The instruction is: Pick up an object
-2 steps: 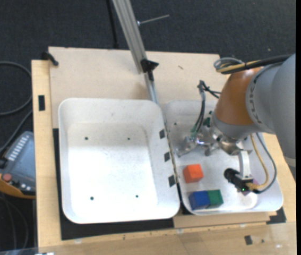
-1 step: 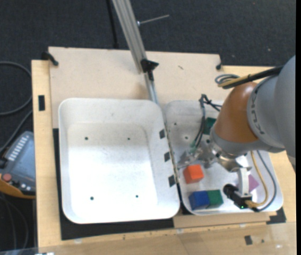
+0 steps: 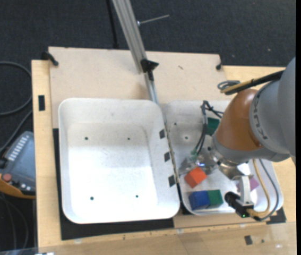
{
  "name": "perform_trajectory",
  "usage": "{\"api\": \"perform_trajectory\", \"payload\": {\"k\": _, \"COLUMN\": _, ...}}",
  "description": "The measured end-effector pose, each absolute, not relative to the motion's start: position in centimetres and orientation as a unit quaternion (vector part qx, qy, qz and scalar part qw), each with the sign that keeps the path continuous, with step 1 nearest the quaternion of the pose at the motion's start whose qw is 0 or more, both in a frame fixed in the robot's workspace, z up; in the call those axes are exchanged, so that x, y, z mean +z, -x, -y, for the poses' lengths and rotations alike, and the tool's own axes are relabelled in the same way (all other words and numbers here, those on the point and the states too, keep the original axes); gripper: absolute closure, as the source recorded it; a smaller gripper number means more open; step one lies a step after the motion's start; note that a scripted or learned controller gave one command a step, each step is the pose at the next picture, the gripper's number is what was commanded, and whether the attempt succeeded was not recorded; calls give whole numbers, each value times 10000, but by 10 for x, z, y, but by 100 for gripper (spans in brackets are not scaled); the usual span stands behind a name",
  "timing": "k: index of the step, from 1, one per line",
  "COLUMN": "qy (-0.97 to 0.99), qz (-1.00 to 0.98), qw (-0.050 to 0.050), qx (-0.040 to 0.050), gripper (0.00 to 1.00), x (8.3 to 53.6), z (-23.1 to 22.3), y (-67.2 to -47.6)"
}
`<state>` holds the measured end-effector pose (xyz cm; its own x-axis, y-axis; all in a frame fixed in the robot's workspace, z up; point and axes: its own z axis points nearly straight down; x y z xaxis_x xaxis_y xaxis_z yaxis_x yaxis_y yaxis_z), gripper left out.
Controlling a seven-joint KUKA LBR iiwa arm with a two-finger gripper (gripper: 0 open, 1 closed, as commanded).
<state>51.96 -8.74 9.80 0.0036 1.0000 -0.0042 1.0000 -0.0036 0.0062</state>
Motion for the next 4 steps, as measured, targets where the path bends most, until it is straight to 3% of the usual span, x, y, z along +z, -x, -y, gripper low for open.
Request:
{"api": "perform_trajectory", "payload": {"k": 1, "qy": -7104, "qz": -7037, "qw": 55, "qx": 22, "gripper": 100, "x": 109, "z": 89, "y": -521}}
{"api": "perform_trajectory", "payload": {"k": 2, "qy": -7114, "qz": -7028, "qw": 54, "qx": 23, "gripper": 0, "x": 108, "z": 89, "y": -521}}
{"api": "perform_trajectory", "payload": {"k": 3, "qy": -7079, "qz": -7063, "qw": 30, "qx": 15, "gripper": 0, "x": 98, "z": 90, "y": -485}}
{"api": "perform_trajectory", "payload": {"k": 4, "qy": -7051, "qz": -7091, "qw": 39, "qx": 34, "gripper": 0, "x": 201, "z": 62, "y": -515}}
